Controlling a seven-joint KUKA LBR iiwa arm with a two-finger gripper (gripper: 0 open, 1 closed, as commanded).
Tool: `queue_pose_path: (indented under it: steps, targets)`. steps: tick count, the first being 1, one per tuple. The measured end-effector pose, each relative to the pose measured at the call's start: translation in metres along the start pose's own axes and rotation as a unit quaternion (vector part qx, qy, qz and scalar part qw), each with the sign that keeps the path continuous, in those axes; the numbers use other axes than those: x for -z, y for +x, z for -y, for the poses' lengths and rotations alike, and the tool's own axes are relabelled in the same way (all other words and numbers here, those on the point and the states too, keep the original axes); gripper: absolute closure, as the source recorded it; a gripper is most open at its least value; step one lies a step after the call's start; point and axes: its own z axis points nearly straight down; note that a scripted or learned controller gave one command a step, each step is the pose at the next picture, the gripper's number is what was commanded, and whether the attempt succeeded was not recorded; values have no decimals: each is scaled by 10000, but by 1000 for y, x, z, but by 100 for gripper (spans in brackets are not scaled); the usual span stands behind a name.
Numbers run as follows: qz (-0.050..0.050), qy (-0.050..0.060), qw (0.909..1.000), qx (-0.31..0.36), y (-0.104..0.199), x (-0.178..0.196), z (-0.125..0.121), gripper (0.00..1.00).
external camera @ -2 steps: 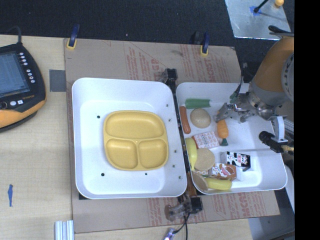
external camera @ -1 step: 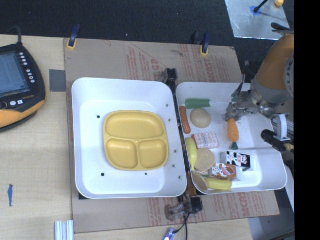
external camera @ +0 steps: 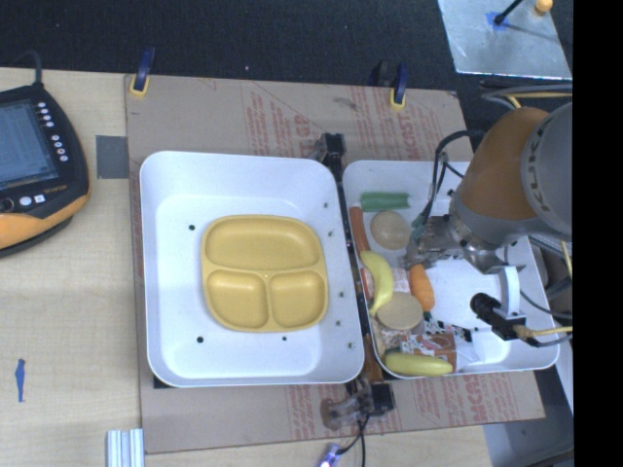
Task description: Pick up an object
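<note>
The right white bin (external camera: 526,360) holds several food items: a green bar (external camera: 384,200) at the back, a beige round piece (external camera: 390,230), a brown sausage (external camera: 357,228), a yellow banana (external camera: 379,278), an orange carrot (external camera: 421,287), a tan round piece (external camera: 399,311) and a second banana (external camera: 420,364) at the front. My gripper (external camera: 421,251) reaches down from the right and sits just above the carrot's upper end, beside the beige round piece. The wrist hides the fingertips.
The left white bin (external camera: 175,358) holds a yellow three-compartment plate (external camera: 264,269). A teach pendant (external camera: 34,168) lies on the bench at far left. A printed wrapper (external camera: 428,341) lies in the right bin. The arm's grey and orange body (external camera: 516,178) covers the right bin's back right.
</note>
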Motion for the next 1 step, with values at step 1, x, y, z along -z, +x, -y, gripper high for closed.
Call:
queue_pose_path:
  steps: [1]
  targets:
    - [-11,10,10000,-8,79,99,-16,100]
